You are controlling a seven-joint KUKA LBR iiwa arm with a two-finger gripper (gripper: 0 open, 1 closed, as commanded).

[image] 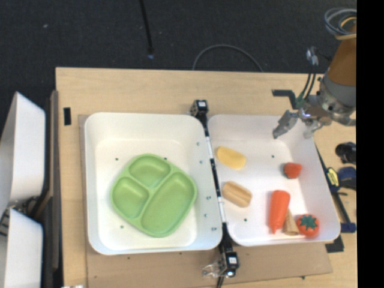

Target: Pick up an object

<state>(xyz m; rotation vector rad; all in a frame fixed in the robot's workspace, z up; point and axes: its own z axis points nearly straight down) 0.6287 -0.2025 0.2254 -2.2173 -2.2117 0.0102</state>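
Fingers (287,123) spread wide, holding nothing, hover at upper right of the frame. The carrot (278,210) appears light, rigid, smooth; grasp across its thick middle.

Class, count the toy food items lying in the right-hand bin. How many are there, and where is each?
5. Yellow piece upper left; bread roll below it; small red piece at right; carrot lower middle; strawberry in the lower right corner. A tan bit beside the carrot may be another.
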